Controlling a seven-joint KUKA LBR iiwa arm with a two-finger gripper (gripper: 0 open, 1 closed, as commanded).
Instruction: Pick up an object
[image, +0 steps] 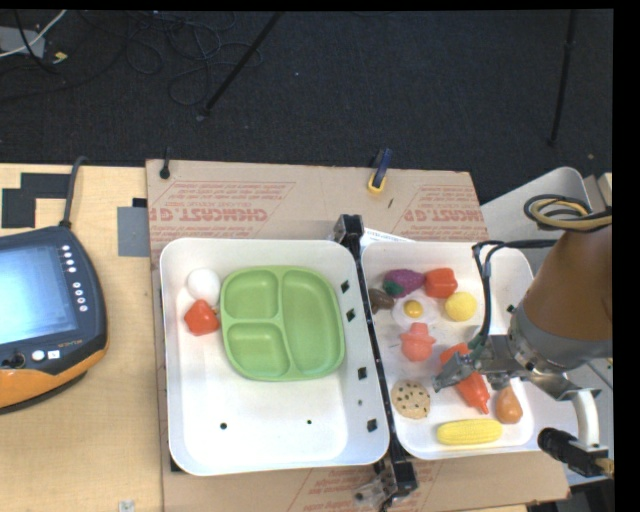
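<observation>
My gripper (465, 368) hangs low over the right bin (520, 268), near its front right part. Directly beside it lies an orange-red carrot (476, 392), and a small red piece (452, 354) shows at its left edge. Close by are a pink-red toy fruit (417, 343), a cookie (410, 399), a yellow corn cob (468, 432) and an orange piece (509, 404). Whether anything is gripped is hidden by the gripper body.
Farther back in the right bin lie a purple eggplant (403, 281), a red pepper (440, 283), a lemon (460, 306) and a fried egg (413, 309). The left bin (260, 440) bears a green divided tray (281, 322), a white egg (203, 284) and a red piece (201, 317).
</observation>
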